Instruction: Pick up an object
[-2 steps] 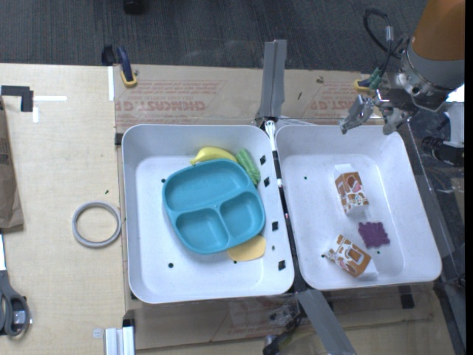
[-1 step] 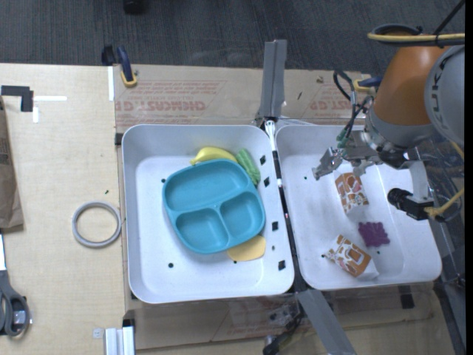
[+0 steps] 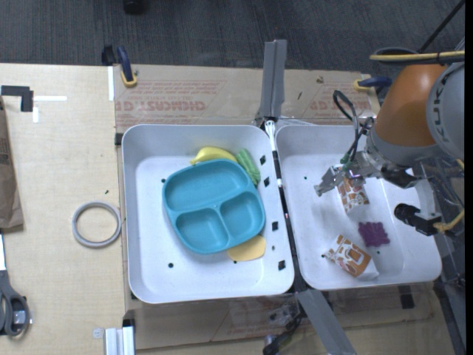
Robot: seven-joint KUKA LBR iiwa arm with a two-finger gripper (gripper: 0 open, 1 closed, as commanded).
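Nearest you, in the right bin, a small orange-and-white patterned packet lies flat by the front wall. Just behind it sits a purple knobbly piece, apart from the packet and untouched.

A step further back, the gripper hangs over the middle of that bin. A second packet, white with orange print, hangs upright with its top edge between the fingers, so the jaws appear to be pinching it, though the fingertips themselves are hard to separate from the wrapper. It looks lifted clear of the bin floor; you cannot be sure of the gap from this angle.

Judgement on progress: the grasp looks made and the lift begun. What is left is to carry the packet up and clear without it slipping, since it is held by an edge only.

In the way: little. The purple piece and the flat packet sit just below and toward you; the divider wall between the bins is to the gripper's side.

Further left, the left bin holds a blue three-compartment tray, with a yellow piece poking out at its front edge, a banana and something green behind it.

Out on the bench: a grey ring, scissors at the left edge, and a clamp far back.
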